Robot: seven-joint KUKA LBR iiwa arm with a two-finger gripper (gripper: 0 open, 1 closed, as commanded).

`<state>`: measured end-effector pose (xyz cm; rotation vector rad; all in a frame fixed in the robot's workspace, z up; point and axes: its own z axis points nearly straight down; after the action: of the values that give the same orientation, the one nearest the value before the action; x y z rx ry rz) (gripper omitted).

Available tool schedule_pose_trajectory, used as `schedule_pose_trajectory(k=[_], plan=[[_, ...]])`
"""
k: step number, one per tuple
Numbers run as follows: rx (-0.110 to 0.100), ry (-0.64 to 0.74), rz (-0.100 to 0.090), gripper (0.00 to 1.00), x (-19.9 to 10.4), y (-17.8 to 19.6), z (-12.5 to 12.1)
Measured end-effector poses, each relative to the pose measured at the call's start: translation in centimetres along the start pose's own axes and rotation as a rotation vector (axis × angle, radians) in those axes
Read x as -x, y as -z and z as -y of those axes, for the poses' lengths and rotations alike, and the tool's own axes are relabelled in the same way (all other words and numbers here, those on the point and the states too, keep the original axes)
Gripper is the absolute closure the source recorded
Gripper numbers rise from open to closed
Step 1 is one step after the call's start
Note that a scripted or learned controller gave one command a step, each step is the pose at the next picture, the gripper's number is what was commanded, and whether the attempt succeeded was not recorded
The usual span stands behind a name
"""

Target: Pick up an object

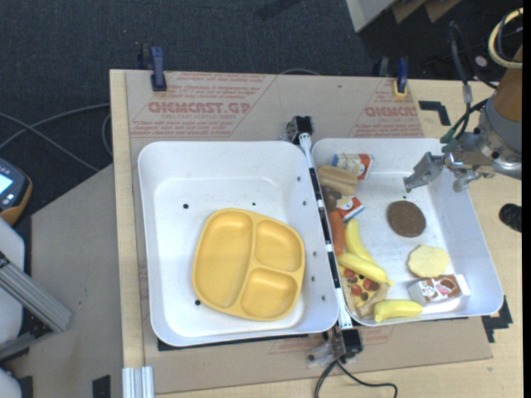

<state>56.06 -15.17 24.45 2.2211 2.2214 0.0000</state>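
- The end effector [437, 172] hangs over the upper part of the right bin [485, 259], its fingers spread apart with nothing between them.
- Nearest candidate is the brown round disc [406, 219], lying flat on the bin floor at about 7 o'clock from the end effector, near but not touching it. It looks like a toy food piece, so I judge it light and stiff; being thin and flat, it offers little height, and the fingers would have to close across its rim, low against the floor.
- The pale yellow disc [429, 261] sits at 5 o'clock from the brown one, just apart, and should handle the same way.
- The bananas [362, 258] lie along the bin's left wall, at 8 o'clock from the brown disc. Their curved, smooth skin may slip; a grip across the thick middle seems safest.
- The small carton [437, 289], at 6 o'clock from the pale disc, is boxy and probably the easiest to pinch across its short sides.
- The yellow divided plate [247, 263] rests in the left bin [162, 222]; wide and shallow, it could be taken only by its rim.
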Motion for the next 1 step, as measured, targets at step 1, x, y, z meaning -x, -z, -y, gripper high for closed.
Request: schedule_pose_trajectory(k=[1], plan=[[0.004, 0.001, 0.004, 0.00, 0.13, -16.48, -1.54]])
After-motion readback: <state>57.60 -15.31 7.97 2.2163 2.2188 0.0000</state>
